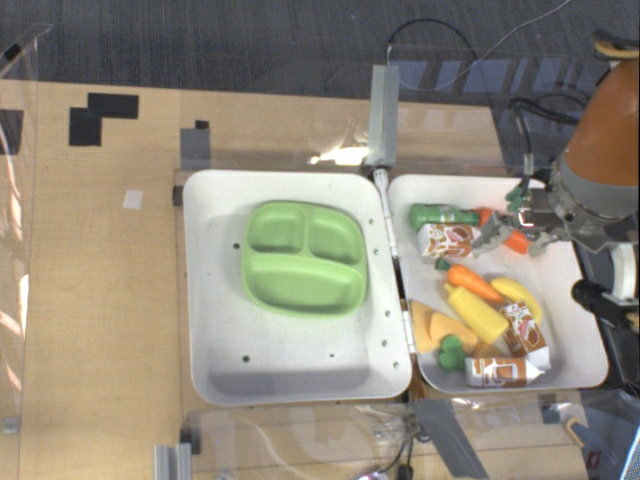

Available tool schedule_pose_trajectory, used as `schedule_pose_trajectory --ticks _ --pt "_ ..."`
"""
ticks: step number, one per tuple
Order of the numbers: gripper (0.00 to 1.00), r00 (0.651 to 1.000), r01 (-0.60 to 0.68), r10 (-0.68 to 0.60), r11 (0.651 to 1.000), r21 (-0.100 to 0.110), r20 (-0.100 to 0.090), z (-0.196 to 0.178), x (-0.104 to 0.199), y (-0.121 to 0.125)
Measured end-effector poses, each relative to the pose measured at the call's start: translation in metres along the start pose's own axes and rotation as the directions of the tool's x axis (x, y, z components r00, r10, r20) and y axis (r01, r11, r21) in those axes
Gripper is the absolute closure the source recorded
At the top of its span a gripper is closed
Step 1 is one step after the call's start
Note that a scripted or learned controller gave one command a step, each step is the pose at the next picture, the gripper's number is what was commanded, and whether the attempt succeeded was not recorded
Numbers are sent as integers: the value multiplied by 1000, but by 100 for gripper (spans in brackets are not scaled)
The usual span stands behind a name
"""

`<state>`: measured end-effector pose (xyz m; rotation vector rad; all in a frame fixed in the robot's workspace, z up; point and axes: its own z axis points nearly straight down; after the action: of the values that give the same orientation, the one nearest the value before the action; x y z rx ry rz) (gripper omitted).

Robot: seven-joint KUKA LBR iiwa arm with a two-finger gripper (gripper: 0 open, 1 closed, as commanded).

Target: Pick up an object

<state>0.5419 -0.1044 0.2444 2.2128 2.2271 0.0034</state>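
Hard to make out: the grey two-finger gripper (pixel 508 226) sits over the far right part of the right-hand shallow white bin (pixel 592 363), its metal parts blurred against the toys beneath; whether the fingers are apart or together cannot be told. The arm's orange band runs out of view at the right edge.

Right-hand bin, contents: a green toy bottle (pixel 438 213) lies nearest the bin's far left corner, with a small red-and-white printed carton (pixel 446 239) just nearer. A small orange-red piece (pixel 516 242) lies directly below the gripper. Toward the bin's middle lie an orange toy carrot (pixel 473 282), a yellow toy bottle (pixel 477 315) and a yellow banana (pixel 515 292). A yellow cheese wedge (pixel 430 326) and a small green broccoli-like piece (pixel 452 351) sit by the bin's left wall. Two more printed cartons (pixel 505 370) rest at its near side.

Left of that bin: a second shallow white bin (pixel 215 358) holding a light green plastic divided tray (pixel 303 258), three compartments. Both stand on the tan wooden surface (pixel 100 298).
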Motion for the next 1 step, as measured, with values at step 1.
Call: schedule_pose_trajectory --ticks 1 --pt "0 998 -68 68 997 -32 2 123 -6 67"
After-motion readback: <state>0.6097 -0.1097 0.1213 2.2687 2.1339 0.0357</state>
